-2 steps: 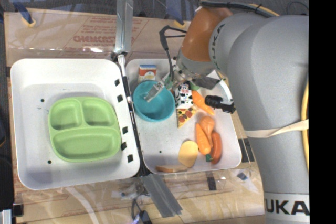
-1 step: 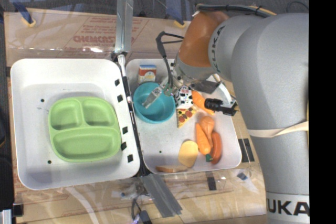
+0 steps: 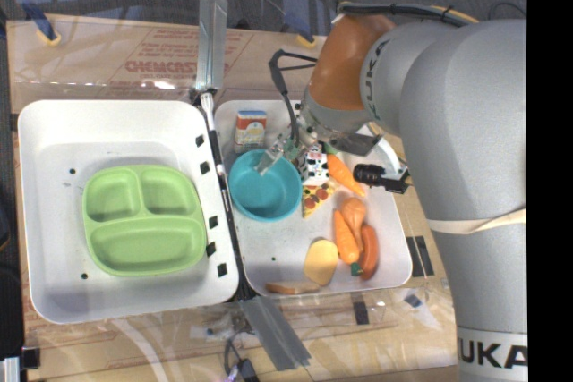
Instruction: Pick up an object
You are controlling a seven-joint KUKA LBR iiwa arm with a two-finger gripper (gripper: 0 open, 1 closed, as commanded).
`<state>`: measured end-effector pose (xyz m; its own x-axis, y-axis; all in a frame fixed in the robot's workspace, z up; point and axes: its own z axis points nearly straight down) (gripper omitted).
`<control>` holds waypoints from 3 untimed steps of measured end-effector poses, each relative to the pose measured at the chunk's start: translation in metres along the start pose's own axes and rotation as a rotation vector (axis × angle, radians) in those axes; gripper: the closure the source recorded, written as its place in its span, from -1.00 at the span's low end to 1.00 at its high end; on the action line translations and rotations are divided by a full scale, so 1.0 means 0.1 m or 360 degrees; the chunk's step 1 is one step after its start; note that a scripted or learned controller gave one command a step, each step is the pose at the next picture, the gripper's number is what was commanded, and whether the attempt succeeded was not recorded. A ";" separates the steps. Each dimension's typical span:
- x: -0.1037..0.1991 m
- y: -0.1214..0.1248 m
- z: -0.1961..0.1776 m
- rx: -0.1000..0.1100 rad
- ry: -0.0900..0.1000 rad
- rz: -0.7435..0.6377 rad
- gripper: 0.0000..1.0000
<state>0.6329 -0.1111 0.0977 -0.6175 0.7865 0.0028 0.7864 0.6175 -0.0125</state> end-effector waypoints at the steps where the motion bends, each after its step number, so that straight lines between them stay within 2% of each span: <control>1: 0.02 -0.04 0.04 -0.0007 -0.0007 0.0380 1.00; 2: -0.01 -0.02 0.03 -0.0012 -0.0022 0.1061 1.00; 3: -0.19 -0.09 0.05 -0.0014 0.0013 0.1330 1.00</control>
